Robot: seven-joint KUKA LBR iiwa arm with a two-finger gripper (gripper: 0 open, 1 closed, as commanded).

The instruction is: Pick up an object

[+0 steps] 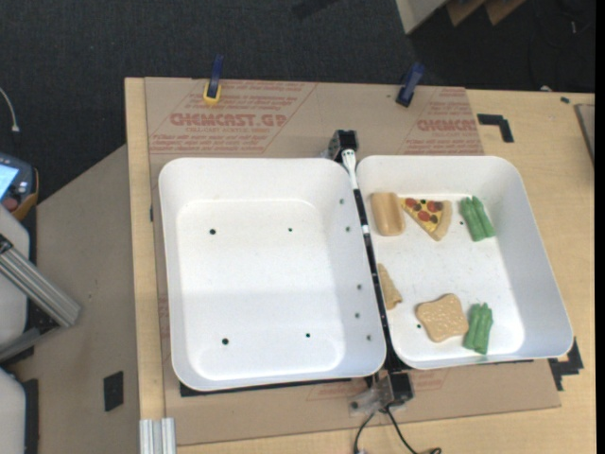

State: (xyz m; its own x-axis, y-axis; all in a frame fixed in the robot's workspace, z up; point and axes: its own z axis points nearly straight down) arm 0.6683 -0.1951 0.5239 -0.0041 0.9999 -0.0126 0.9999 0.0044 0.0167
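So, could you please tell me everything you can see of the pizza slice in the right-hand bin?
The pizza slice is a small toy-like wedge, yellow-orange with red patches and dark specks on top. It lies flat on the floor of the right bin, in the far half, its point aimed toward the near-right. A tan bread roll lies just to its left and a green vegetable piece to its right; it seems to touch neither, though the gap to the roll is slim.

Dark carpet floor [142, 26]; tan bench [529, 130]

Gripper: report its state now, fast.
Gripper: cannot be told. The toy food, pizza slice included, lies in the right bin, with nothing gripping it.
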